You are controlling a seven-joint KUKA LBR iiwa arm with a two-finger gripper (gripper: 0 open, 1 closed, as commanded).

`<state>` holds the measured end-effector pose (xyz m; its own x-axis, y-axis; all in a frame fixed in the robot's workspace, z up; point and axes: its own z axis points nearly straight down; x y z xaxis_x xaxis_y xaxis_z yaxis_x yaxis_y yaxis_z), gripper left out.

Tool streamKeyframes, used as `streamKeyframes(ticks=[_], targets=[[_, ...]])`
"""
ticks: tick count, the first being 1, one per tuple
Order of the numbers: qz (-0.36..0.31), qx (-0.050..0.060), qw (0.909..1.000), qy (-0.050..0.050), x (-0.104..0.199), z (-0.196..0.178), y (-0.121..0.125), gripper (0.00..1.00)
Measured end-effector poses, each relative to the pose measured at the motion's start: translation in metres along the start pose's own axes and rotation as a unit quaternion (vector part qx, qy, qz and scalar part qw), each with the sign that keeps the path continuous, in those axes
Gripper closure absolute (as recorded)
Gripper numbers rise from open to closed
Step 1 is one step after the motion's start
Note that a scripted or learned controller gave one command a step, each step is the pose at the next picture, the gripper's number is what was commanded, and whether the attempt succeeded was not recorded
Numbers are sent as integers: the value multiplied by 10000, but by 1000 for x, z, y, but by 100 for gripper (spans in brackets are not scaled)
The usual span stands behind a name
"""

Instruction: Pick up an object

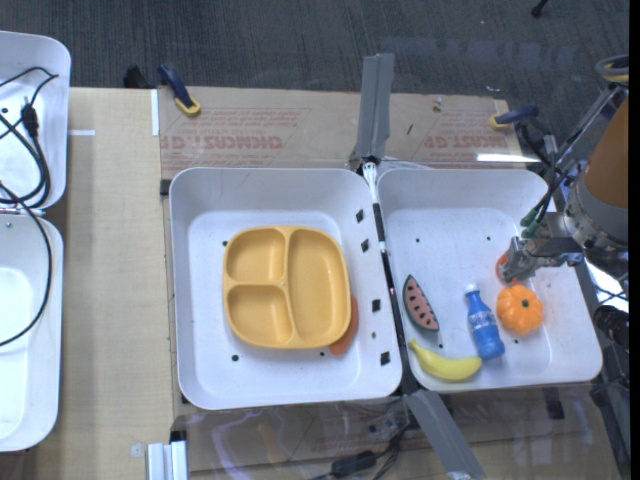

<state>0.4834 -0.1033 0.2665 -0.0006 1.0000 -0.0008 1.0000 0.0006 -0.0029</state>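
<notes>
Over on the right side of the bench, the right bin (440,208) holds the loose items; the gripper (517,263) sits low by that bin's right wall, grey arm (600,183) reaching in from the right w/ an orange section visible above the wrist; its tips are down over a small red-orange object (502,266) that's mostly hidden beneath them, so can't tell what that thing is, nor whether it's between the tips; how far the pincer is spread can't be made out from this angle, and nothing is seen clearly gripped. Just below the gripper lies an orange pumpkin (520,309) w/ a green stem, close to but apart from it; beside the pumpkin on its left is a blue bottle (484,323) w/ white label, lying on its side, cap toward the bin's back; a yellow banana (444,364) lies along the front edge, its tip right by the bottle's base; a watermelon slice (420,304) lies left of the bottle, near the divider betw. bins. The left bin (190,268) carries a yellow divided plate (287,287), three compartments, sitting flat; an orange-ish edge of something pokes out under the plate's lower right corner, too hidden to identify. Behind both bins, a brown cardboard sheet (280,128) w/ blue-yellow clamps (178,91) at its corners.
</notes>
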Motion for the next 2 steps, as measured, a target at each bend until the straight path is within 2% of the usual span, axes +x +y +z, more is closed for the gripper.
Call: streamKeyframes(ticks=[1,2], targets=[[6,-3,10000,-1,-1,0,0,0],[20,5,10000,6,-31,112,12,0]])
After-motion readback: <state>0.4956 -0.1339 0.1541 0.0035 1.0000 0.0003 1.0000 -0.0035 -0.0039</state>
